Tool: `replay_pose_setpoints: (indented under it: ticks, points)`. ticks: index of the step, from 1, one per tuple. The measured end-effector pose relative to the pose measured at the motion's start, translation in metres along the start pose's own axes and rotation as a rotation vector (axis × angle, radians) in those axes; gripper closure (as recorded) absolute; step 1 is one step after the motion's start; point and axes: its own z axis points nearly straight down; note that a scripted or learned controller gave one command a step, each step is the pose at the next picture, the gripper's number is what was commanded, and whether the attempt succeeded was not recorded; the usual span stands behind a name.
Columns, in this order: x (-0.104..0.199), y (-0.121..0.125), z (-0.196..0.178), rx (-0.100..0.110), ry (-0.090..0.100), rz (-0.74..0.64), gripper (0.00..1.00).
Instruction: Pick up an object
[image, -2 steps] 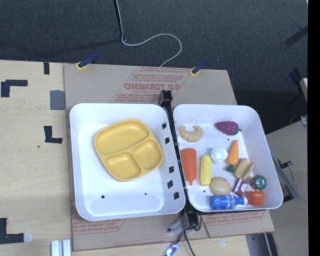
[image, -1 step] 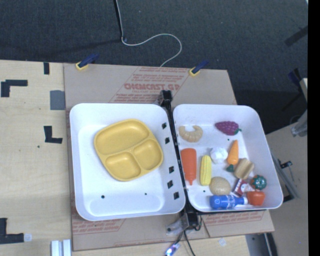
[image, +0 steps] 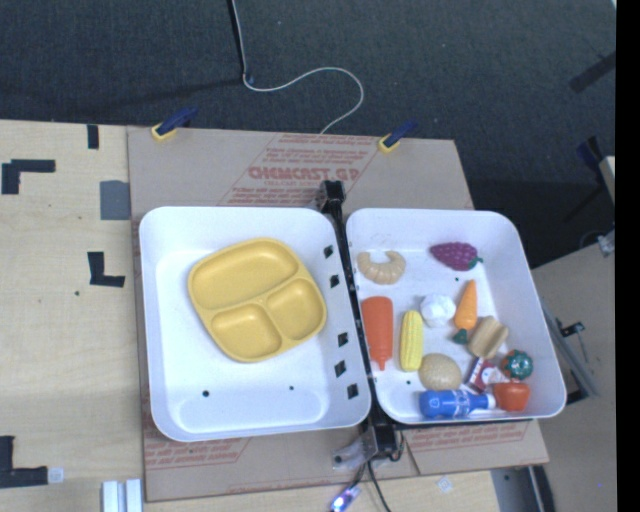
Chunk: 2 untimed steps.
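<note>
Every candidate lies in the right bin; the grapes near its far right corner stand apart from their neighbours, so a straight descent there looks safest; the carrot hugs the left wall; how the claw stands I cannot tell; the heap at the near right corner overlaps and is hard to sort out.

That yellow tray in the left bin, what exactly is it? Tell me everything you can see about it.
The yellow tray is a divided plate that looks like smooth plastic, with rounded corners and three compartments: one long section along its upper left and two smaller ones toward its lower right. It lies flat and face up, turned at a slant, on the floor of the left bin, nearer the bin's far side. Nothing lies in its compartments, and no toy touches it.
</note>
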Motion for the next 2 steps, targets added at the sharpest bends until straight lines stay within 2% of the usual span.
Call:
replay_pose_setpoints:
  ticks: [1, 2]
  points:
    - [0.0, 0.0, -0.02, 0.001, 0.001, 0.0, 1.0]
    - [0.001, -0.001, 0.046, 0.01, 0.004, 0.002, 1.0]
